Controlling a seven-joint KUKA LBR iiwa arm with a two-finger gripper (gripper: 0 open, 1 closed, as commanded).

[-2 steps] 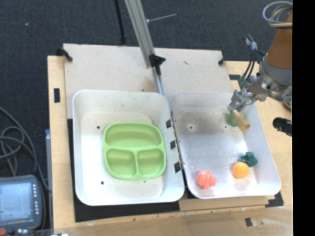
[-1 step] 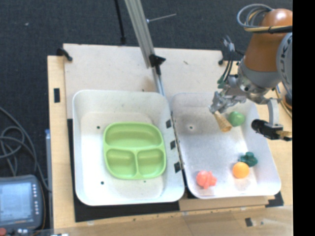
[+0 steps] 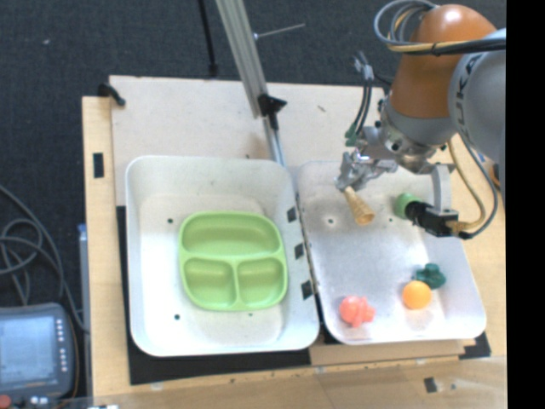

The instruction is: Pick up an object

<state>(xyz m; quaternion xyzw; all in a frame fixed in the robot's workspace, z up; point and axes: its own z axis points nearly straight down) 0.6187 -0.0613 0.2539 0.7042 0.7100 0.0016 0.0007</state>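
Wooden bench top (image 3: pixel 183 109) carries my two white bins side by side, and I go down from the biggest things. My grey arm (image 3: pixel 443 75), with its orange band, reaches in from the right and hangs over the back of the right bin (image 3: pixel 383 254). The left bin (image 3: pixel 153 194) holds a lime-green divided plate (image 3: pixel 232 260), lying flat near its middle, three compartments facing up. A slanted aluminium pole (image 3: pixel 243 49) rises from behind the seam between the bins. At the lower left a small screen unit (image 3: pixel 32 352) sits off the bench. My gripper (image 3: pixel 353 180) is low at the back left of the right bin, and a tan cone-shaped object (image 3: pixel 359 205) sticks out from beneath its tip, touching it; I see the jaws closed on its upper end. Toward the front of that bin lie a pink-orange toy (image 3: pixel 357 310), an orange ball (image 3: pixel 416 295), and a dark green piece (image 3: pixel 431 275) just beside the ball. A green round object (image 3: pixel 404 204) sits near the right wall.
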